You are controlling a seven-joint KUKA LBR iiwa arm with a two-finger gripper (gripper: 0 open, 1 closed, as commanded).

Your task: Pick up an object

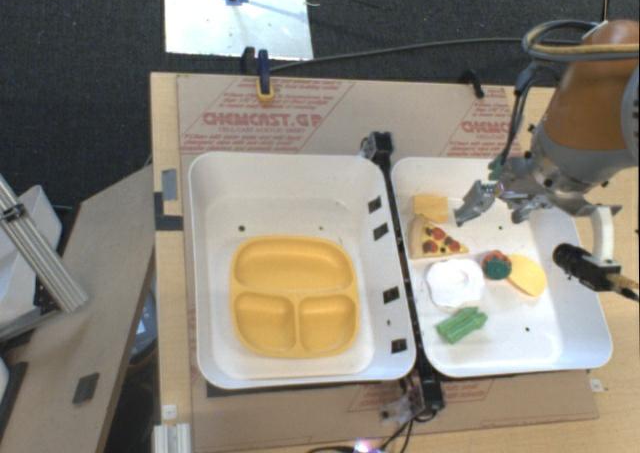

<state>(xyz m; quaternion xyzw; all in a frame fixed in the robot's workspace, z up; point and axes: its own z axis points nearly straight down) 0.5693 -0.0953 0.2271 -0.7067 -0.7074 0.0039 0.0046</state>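
The right bin (575,341) holds several toy foods. A pizza slice (438,239) lies beside a yellow cheese wedge (431,207) near the bin's left wall. A white round piece (455,282), a red and green fruit (496,265), a yellow slice (527,276) and a green ridged piece (460,324) lie nearer the front. My gripper (500,207) hangs above the back of this bin, right of the cheese wedge and above the red fruit. It is open, with nothing between its fingers.
The left bin (215,241) holds a yellow divided plate (294,295). A black divider with clips (392,241) runs between the bins. A black cylinder on a white bracket (588,263) sticks out from the arm over the right bin's right side.
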